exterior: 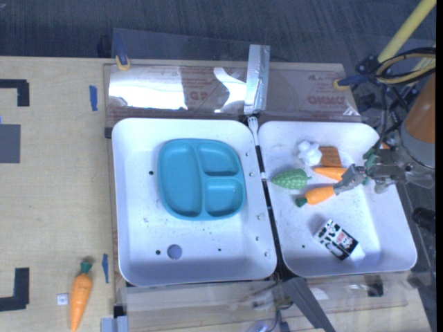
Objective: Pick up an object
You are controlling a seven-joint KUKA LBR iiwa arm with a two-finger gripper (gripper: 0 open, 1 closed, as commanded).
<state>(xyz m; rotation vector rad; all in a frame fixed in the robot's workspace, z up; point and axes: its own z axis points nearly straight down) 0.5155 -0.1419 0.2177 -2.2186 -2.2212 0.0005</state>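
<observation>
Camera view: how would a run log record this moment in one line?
gripper: low in right bin | beside toy carrot | carrot not between fingers | blue tray: left bin

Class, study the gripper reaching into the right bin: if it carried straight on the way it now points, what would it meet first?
The gripper points leftward across the right bin. The orange carrot lies just ahead, probably met first, though height above it is unclear.

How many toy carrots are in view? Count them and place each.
2. One carrot lies in the right bin, just off the gripper; the other carrot lies on the bench left of the left bin. None looks hidden.
</observation>
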